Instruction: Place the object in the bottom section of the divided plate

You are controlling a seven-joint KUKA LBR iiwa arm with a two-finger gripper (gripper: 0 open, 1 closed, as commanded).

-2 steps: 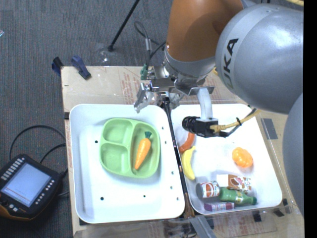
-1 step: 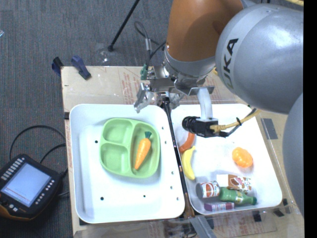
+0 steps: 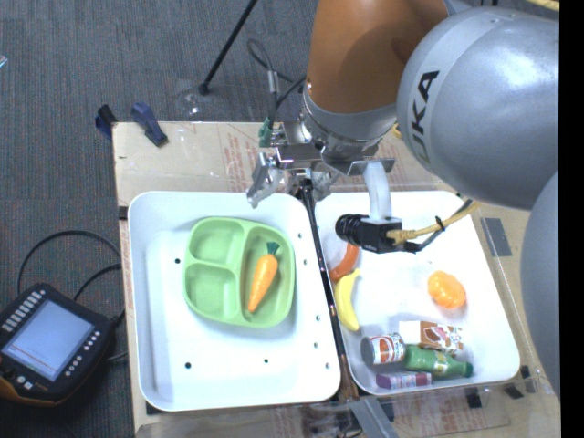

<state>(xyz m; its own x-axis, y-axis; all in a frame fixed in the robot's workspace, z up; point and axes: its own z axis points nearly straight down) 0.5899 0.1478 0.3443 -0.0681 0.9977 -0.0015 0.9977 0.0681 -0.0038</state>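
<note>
Dark carpet surrounds the tabletop [image 3: 182, 149] with its two white bins. Left bin [image 3: 164, 354] holds the green divided plate [image 3: 214, 272], and the carrot [image 3: 262, 279] already lies in its long right-hand section. Gripper [image 3: 285, 185] hovers top center, near the bin's far edge; can't tell its opening.

right bin [image 3: 497, 336] holds a banana [image 3: 348, 301] at 9 o'clock, an orange [image 3: 446, 289] at 3, a can [image 3: 384, 348] and green bottle [image 3: 438, 360] at 6.
</note>
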